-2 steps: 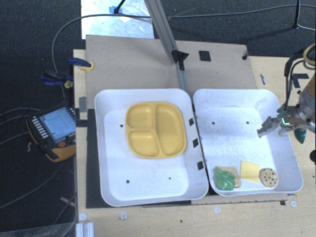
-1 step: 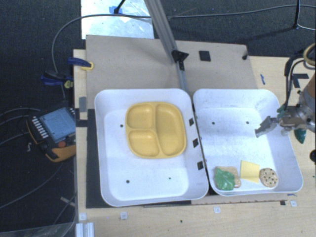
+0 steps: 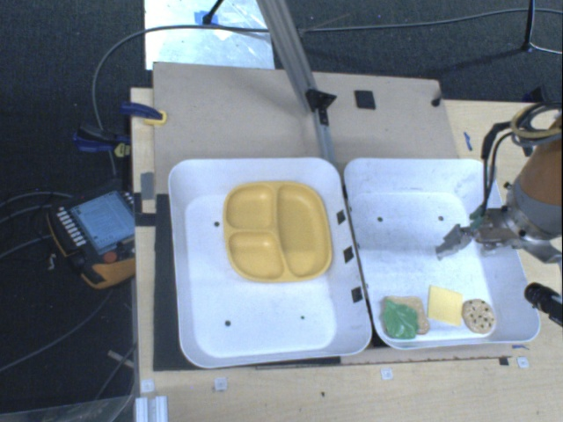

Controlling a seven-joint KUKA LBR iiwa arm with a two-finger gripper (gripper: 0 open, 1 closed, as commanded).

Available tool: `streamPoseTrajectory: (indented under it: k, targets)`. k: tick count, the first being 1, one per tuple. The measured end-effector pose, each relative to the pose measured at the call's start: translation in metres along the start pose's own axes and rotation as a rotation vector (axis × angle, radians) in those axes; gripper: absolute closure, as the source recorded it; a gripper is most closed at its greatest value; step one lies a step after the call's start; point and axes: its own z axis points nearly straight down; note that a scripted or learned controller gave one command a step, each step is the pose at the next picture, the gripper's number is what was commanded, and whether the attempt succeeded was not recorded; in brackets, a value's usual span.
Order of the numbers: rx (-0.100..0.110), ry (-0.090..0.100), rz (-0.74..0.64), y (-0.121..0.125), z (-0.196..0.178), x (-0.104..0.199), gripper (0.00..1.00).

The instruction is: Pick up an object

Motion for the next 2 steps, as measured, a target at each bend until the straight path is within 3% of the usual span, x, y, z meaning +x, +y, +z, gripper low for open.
streamPoseTrajectory:
  k: [1, 2]
  targets:
    - [0.001, 0.000, 0.001, -0.001, 0.063, 0.003, 0.00]
    - [-0.006, -0.001, 0.000, 0.002, 0.092, 0.003, 0.00]
